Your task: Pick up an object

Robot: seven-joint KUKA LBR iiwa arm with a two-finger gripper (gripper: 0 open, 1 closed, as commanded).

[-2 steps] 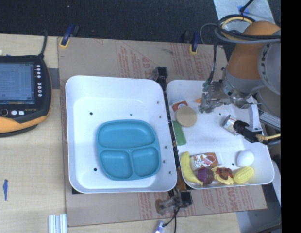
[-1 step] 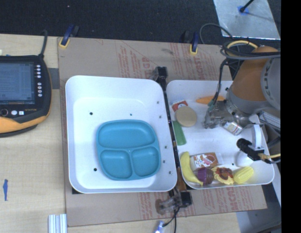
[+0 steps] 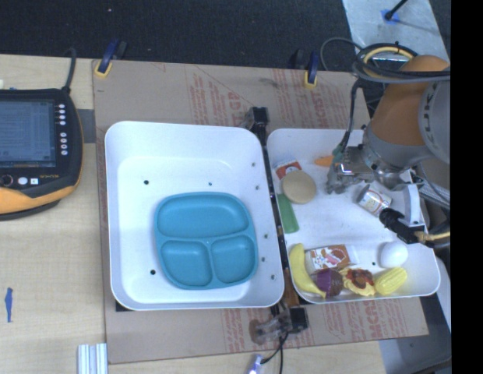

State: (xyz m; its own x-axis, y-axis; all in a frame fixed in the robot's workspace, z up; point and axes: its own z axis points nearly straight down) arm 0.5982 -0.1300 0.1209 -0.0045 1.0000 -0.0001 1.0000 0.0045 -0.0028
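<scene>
- The right bin [image 3: 428, 287] serves as landmark: along its near edge lie a banana [image 3: 301, 269], a snack packet [image 3: 329, 255], a dark fruit [image 3: 329, 282], yellow corn [image 3: 390, 280] and a white egg [image 3: 393, 253].
- Toward its far-left part rests a tan round piece [image 3: 299, 186], beside a green strip [image 3: 287, 213].
- Over its far part hangs the claw [image 3: 340, 179]; its state I cannot tell.
- Judgement: approach step; next, descend onto one object.

Even overhead light, soft focus across the frame.

The two white bins [image 3: 117, 209] are glaring brightly, nearly washing out at the centre, while the upper part of the frame is sitting dark. Soft shadows are falling inside the left bin's walls. Small items at lower right are blurring slightly.
</scene>
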